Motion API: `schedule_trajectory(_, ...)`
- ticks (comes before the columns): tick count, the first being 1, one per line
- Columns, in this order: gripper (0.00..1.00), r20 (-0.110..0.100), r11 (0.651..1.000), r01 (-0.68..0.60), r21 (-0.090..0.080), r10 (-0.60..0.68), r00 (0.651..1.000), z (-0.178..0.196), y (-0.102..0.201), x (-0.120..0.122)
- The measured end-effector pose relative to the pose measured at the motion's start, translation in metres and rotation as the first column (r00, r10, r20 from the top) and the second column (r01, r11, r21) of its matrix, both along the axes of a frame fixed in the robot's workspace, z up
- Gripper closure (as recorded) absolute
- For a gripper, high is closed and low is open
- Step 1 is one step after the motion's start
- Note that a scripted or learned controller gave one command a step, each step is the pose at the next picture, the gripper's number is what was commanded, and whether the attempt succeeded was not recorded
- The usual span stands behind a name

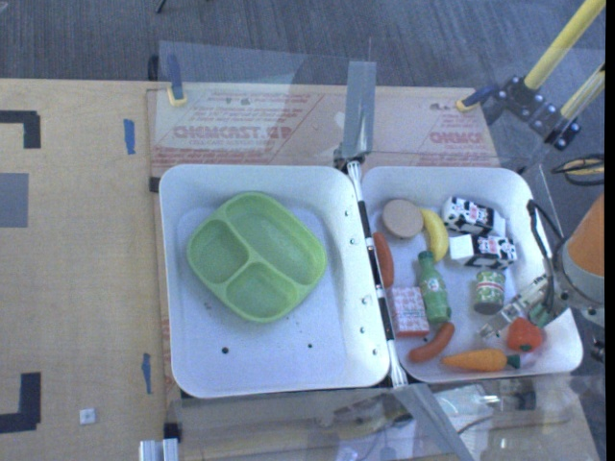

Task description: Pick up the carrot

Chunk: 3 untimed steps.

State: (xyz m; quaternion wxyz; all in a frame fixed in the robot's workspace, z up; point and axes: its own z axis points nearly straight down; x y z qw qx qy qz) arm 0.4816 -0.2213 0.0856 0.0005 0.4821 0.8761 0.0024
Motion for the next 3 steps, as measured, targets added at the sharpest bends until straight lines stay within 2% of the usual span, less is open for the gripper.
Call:
schedule_trajectory(1, 1.0, 0.001, 1.0, 0.003, -0.001, -0.003, 1.0, 0.008, -0.001, 0.0)
schedule_trajectory(2, 1.0, 0.0, 0.997, -0.071, -0.005, 0.071, 0.997, 0.001, -0.004, 0.054)
schedule_trajectory(3, 0.0, 0.0, 0.997, -0.072, -0.003, 0.072, 0.997, 0.0, -0.003, 0.054)
